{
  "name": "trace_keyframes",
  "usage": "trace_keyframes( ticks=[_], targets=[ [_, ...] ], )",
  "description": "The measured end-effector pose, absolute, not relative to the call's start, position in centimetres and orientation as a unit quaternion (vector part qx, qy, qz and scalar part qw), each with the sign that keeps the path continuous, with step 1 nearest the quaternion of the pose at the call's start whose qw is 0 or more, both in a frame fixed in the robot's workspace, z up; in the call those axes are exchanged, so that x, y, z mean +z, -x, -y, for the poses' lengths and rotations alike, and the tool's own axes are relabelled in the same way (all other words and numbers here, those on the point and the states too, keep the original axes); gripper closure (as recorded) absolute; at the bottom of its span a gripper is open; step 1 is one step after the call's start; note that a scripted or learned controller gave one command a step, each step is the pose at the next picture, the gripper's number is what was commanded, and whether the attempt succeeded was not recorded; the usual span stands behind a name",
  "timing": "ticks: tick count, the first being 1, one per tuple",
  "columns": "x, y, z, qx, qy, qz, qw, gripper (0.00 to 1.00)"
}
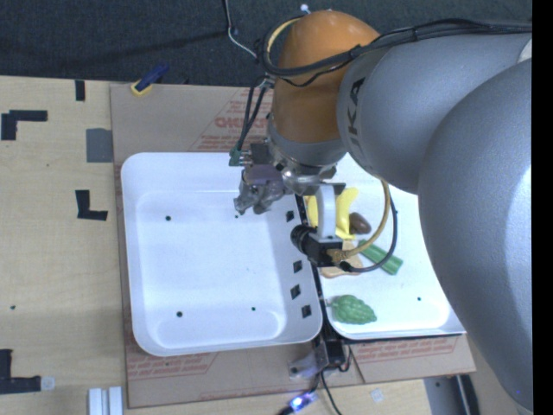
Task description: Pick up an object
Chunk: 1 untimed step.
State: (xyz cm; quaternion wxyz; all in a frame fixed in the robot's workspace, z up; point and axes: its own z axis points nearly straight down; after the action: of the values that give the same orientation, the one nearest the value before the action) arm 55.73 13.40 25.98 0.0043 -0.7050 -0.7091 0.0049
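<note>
We see a tan bench (52, 258) marked with black shapes, a cardboard sheet (173, 119) under two shallow white bins, and dark cloth (112, 15) behind. Taking the left bin (207, 266) as our landmark: its floor shows small black dots, and the hand (257, 193) hangs over its upper right corner; we cannot tell its state. Just right of that bin lies the right bin (406, 305), holding a green leaf-like object (352, 309) near its front, a green stick-like piece (384, 260) and a yellow object (346, 213) beside a brown one (359, 224). The arm (449, 145) hides much of the right bin.
</note>
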Motion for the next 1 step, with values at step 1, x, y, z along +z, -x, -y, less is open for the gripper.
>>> trace_keyframes(
  ticks=[1],
  targets=[
    [21.35,-55.02,-24.01,0.0023,0.703,0.711,0.003,1.00]
  ],
)
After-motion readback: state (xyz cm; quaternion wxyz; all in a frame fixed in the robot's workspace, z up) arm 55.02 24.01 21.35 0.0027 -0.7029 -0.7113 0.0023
